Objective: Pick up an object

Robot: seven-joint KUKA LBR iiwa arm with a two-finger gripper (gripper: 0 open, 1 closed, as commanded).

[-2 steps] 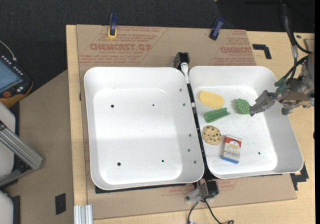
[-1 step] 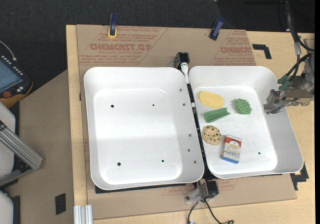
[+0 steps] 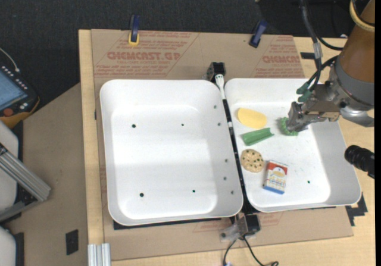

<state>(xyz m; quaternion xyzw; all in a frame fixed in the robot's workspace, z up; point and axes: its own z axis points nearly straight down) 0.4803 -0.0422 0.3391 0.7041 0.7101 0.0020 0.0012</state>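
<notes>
A small green object [image 3: 290, 127] lies in the right bin [image 3: 333, 163], partly hidden.

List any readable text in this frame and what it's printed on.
"CHEMCAST GP" in red on the brown board behind the left bin.
A second red print on the board behind the right bin: too blurred to read.
The small red, white and blue box in the right bin: print too small to read.

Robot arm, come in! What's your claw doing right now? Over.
Gripper low in right white bin, over small green object. Long green piece, yellow oval piece close beside.
</notes>
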